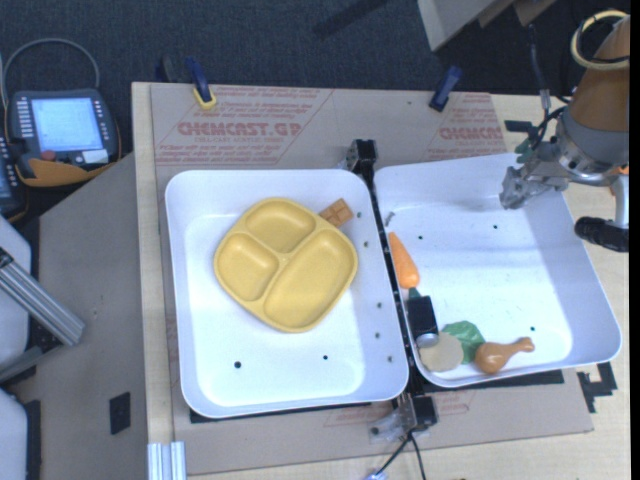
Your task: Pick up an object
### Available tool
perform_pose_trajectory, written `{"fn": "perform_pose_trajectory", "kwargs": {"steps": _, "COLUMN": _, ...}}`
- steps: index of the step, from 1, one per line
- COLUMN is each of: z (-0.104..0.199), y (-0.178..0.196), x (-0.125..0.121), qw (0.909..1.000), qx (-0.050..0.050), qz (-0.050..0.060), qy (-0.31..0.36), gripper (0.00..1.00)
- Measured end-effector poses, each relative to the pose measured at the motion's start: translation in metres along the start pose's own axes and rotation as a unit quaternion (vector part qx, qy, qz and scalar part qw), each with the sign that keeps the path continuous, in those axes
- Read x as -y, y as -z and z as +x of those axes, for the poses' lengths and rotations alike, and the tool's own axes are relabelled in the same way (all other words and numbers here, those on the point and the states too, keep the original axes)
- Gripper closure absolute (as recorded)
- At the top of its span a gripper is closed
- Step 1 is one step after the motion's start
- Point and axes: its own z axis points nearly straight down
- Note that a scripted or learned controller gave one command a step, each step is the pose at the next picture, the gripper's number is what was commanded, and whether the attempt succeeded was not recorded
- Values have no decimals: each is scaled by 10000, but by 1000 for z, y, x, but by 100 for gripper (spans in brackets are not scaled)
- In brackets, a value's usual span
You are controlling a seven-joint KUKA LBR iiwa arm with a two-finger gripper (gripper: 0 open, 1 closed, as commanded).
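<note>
While hovering at two o'clock over the right bin [560, 268], gripper [515, 194] holds nothing — finger state impossible to tell. Left bin's yellow plate [285, 263] too broad. Better: carrot [403, 260] at nine o'clock by the wall, or drumstick [503, 352] at six — open floor between.

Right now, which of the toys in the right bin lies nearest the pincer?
The carrot, against the bin's left wall. It lies higher in the view than the drumstick and the green toy, so closer to the pincer.
</note>
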Motion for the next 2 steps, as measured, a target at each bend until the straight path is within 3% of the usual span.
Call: {"fn": "perform_pose_trajectory", "kwargs": {"steps": 2, "z": -8, "y": 117, "x": -5, "qw": 10000, "qx": 8, "qz": -21, "qy": 0, "gripper": 100}}
